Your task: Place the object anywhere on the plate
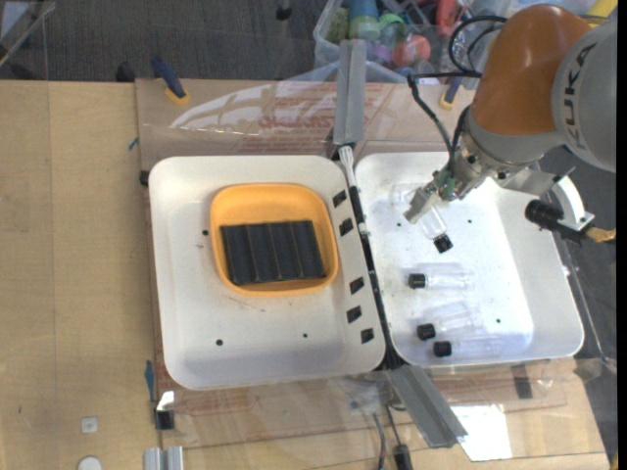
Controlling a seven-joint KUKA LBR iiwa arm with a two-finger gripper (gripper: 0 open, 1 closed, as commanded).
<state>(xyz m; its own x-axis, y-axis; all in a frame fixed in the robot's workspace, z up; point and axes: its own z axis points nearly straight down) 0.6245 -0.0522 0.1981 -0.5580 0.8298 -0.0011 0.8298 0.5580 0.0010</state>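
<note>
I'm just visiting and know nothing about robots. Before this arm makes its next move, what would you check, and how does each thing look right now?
1. Target is in place: the orange square plate sits in the left white bin. Ok.
2. Room on the plate: a black ribbed rectangular block covers most of it. Not ok.
3. Things to pick are there: clear plastic bottles with black caps lie in the right white bin. Ok.
4. Arm position: the end effector hovers over the right bin, near one bottle. Ok.
5. Something held: cannot tell.
6. Path across the grey divider between bins: nothing tall in the way. Ok.
</note>
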